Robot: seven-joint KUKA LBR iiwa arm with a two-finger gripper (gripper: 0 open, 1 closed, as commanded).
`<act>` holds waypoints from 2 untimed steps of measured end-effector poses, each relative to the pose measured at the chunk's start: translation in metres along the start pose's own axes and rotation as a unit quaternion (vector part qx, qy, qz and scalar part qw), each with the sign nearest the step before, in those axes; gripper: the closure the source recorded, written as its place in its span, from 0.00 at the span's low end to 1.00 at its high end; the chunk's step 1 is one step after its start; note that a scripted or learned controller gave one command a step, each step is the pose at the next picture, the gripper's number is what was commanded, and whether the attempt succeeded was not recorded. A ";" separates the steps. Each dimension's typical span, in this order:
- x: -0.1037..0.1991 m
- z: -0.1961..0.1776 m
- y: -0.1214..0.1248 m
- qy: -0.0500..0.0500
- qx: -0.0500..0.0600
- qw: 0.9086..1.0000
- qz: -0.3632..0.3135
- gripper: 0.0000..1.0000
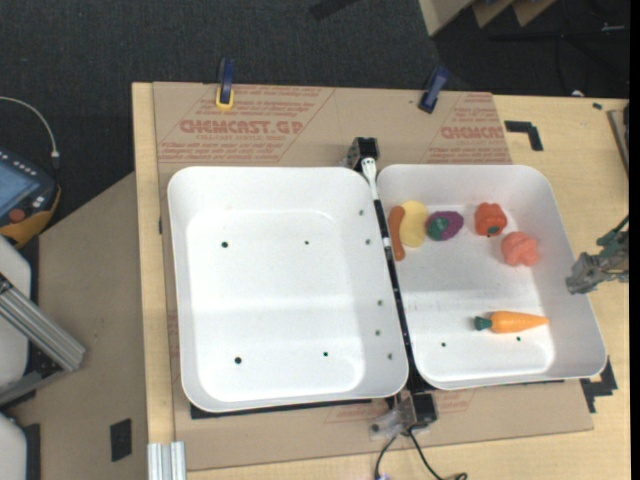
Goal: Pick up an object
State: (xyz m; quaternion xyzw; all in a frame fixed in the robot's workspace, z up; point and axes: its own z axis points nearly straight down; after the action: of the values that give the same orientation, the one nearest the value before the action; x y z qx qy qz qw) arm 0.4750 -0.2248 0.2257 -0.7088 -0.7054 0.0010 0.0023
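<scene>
Beside the right bin (560,268), gripper (592,271) low.

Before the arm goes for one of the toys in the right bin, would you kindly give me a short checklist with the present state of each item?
1. Toys sit in the right bin: ok.
2. Carrot lies apart from the others, free to approach: ok.
3. Pink toy and red-orange toy look close together, possibly touching: not ok for a clean grasp.
4. Purple toy, yellow toy and the orange piece crowd the bin's left wall: not ok.
5. Gripper is at the bin's right rim, nothing seen between its fingers: ok.
6. Finger opening: cannot tell.
</scene>
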 end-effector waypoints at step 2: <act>0.059 -0.039 0.003 -0.001 0.000 1.000 -0.001 1.00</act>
State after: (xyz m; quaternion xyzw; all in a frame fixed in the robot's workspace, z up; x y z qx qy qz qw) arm 0.4785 -0.1658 0.2649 -0.7084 -0.7058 0.0011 0.0017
